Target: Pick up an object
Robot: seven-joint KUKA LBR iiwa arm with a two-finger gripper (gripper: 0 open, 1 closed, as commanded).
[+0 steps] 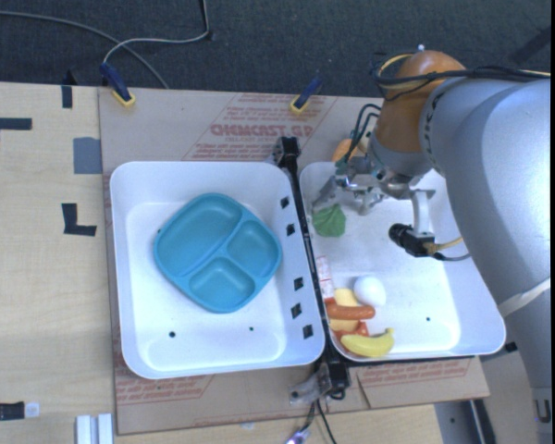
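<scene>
**Reaching for the green piece in the right bin**

Hovering low over the far left part of the right bin point(462, 326), the end effector point(344, 192) sits just above a small green object point(329, 221), which lies against the bin's left wall. Whether it is released or clenched I cannot tell from this slant. The step in hand looks like the approach to a grasp; nothing appears lifted yet. The next move would call for a short descent centred on the green piece, with care for the bin wall close beside it.

Nearer in the same bin lie a white egg-like ball point(369, 290), a sausage-like orange piece point(350, 312) and a yellow banana point(368, 343), clustered together. The left bin point(134, 248) carries a blue divided plate point(218, 252). Both bins rest on cardboard point(250, 128) clipped to a pale wooden table point(37, 276); dark carpet point(287, 26) with a trailing cable point(92, 35) lies beyond.
</scene>
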